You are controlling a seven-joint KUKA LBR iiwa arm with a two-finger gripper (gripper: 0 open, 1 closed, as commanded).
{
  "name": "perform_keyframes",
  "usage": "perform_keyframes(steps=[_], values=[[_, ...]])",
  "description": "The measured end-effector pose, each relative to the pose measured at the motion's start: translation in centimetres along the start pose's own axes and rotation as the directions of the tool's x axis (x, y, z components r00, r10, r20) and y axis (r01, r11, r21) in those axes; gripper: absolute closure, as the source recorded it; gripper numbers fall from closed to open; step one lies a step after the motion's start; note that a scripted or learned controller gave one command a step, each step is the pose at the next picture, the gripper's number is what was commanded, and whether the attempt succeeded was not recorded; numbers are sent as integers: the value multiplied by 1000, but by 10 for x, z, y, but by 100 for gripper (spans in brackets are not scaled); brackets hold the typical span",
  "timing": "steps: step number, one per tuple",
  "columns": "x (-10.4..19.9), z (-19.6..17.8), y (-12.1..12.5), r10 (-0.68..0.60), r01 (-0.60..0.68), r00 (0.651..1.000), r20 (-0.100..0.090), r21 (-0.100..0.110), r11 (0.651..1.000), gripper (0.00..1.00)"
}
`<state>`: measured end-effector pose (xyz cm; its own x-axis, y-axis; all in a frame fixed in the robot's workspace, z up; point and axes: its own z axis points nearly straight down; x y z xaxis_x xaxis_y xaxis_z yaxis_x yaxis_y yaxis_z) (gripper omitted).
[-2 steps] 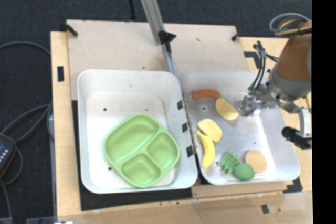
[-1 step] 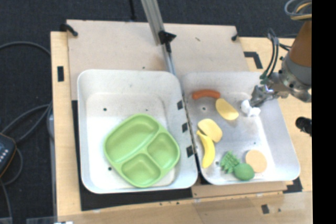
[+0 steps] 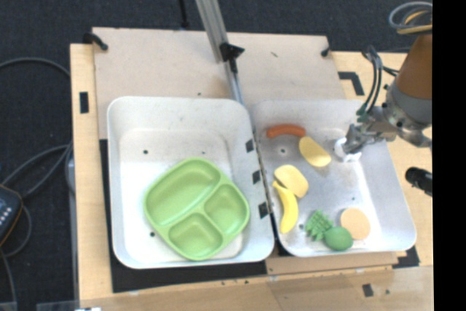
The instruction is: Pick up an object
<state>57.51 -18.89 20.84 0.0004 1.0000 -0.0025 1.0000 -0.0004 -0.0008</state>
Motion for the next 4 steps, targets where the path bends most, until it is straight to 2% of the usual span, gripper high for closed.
perform_keyframes(steps=[1, 2, 3, 4], values=[[41, -4, 11, -6, 6, 1000, -2, -3, 1000, 100], [89, 0, 31, -8, 8, 1000, -3, -3, 1000, 100], [140, -19, 48, -8, 8, 1000, -4, -5, 1000, 100], [193, -13, 66, -8, 8, 1000, -4, -3, 1000, 100]])
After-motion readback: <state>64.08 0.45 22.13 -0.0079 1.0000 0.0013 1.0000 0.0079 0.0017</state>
